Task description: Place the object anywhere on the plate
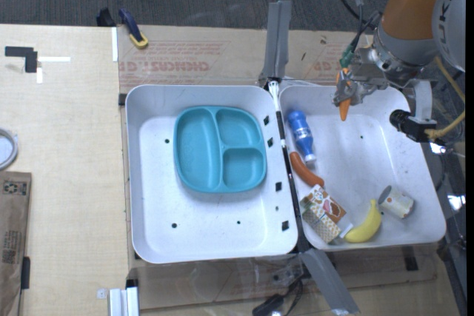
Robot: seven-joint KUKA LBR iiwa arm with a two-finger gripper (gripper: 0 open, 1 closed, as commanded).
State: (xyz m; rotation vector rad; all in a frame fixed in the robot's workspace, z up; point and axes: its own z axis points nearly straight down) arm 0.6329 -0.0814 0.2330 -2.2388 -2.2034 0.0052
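Observation:
A teal divided plate [220,149] lies in the left white bin [148,181], with nothing on it. My gripper [345,98] hangs over the far left part of the right bin [415,181], well to the right of the plate. It is shut on a small orange carrot-like piece [344,110], whose tip points down below the fingers, lifted off the bin floor.
The right bin holds a blue bottle [298,131], a reddish sausage [306,169], a printed snack packet [324,212], a banana [366,224] and a small white cup [398,203]. A grey divider [278,48] stands between the bins at the back.

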